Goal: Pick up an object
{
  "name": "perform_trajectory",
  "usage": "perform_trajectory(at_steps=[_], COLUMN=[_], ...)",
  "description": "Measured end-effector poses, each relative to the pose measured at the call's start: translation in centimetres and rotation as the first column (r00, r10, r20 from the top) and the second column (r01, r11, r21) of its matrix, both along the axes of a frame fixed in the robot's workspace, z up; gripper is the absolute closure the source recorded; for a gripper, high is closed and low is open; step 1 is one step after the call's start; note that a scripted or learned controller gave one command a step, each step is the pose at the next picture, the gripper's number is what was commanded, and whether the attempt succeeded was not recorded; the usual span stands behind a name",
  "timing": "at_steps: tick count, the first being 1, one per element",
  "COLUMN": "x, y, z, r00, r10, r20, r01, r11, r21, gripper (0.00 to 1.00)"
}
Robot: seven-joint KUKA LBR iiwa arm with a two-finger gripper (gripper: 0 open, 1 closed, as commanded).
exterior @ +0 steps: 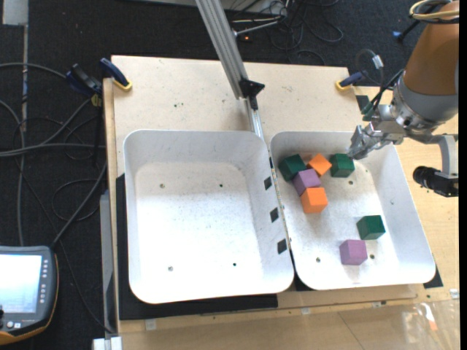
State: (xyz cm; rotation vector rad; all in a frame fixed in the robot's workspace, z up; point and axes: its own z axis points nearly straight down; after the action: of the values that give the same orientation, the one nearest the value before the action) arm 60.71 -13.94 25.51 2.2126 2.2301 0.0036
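Gripper [360, 146] of the grey, orange-banded arm [430, 64] hangs over the far edge of the right shallow white bin [408, 217], just beside a dark green cube [341, 165]; its grip cannot be told. Within that bin lie two orange cubes [314, 199], two purple cubes [353, 251] and further green cubes [371, 227].

We see two bins side by side on the bench [190, 86], the left bin [146, 195] and the right bin [408, 217]. In the right bin, a cluster of blocks [312, 177] sits toward its far left, and two blocks [363, 239] lie apart nearer its front right.
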Motion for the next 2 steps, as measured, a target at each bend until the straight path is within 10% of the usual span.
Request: perform_trajectory(at_steps=[2], x=[1.9], y=[9.2], z=[-0.1], r00=[1.0], r10=[-0.002], r20=[0.0], r01=[0.002], r11=[1.0], r21=[-0.002], gripper=[1.0])
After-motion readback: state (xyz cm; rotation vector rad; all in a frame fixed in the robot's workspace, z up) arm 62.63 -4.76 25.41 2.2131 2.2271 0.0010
